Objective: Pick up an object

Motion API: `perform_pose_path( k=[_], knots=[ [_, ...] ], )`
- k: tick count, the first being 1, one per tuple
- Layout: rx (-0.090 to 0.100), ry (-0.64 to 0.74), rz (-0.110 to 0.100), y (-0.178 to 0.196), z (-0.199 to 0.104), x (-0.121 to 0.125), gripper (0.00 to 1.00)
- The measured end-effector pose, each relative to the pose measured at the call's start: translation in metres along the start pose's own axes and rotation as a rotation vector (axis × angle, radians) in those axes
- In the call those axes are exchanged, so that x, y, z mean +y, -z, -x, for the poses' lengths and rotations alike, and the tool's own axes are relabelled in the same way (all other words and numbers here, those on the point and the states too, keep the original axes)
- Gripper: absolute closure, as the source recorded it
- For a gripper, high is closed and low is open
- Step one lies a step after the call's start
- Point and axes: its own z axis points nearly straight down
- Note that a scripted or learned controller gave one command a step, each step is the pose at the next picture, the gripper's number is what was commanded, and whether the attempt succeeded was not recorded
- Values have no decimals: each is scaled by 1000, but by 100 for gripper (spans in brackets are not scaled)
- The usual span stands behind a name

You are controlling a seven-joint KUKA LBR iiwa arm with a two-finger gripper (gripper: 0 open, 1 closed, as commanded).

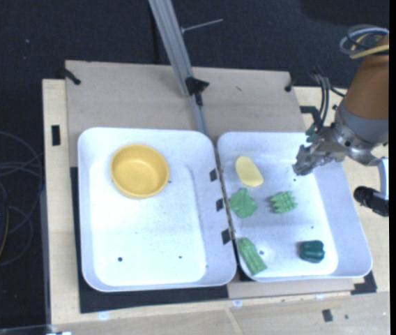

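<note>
The right bin (337,208) holds a yellow lemon-like piece (249,172), a green leafy piece (242,204), a small ridged green piece (282,202), a long green piece (252,255) at the front left and a dark green pepper-like piece (311,251) at the front right. My gripper (304,163) hangs over the bin's back right part, to the right of the yellow piece and above the ridged green one. Nothing shows between its fingers.
A yellow bowl (139,170) sits in the back left of the left bin (149,250). A grey metal pole (177,47) slants up from the bench behind the bins. The arm's orange band (369,82) is at the right edge.
</note>
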Motion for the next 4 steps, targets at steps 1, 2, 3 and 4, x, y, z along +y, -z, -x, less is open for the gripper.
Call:
perform_pose_path(
  k=[1,2,3,4],
  knots=[
    [0,1,0,7,-50,-9,100],
    [0,1,-1,-1,-104,-17,100],
    [1,2,-2,-6,-164,-13,100],
    [1,1,-2,-10,-217,-19,100]
  ],
)
